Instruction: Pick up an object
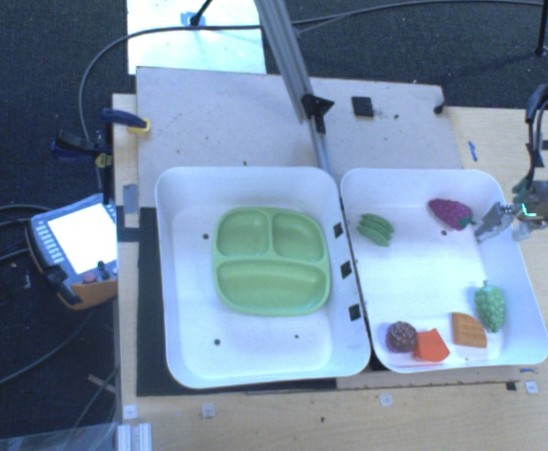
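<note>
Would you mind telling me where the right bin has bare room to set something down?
The right bin is bare across its middle, between the green pea pod, purple grapes and the front row. The front is crowded: brown ball, orange block, cracker, green grapes.

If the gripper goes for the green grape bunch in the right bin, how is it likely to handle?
The green grape bunch looks like a small moulded toy, so probably light and stiff. Its bumpy, tapering surface may let fingers slip off. It lies near the right bin's wall and beside the orange wedge, so a push could jam it there. The gripper is apart from it.
</note>
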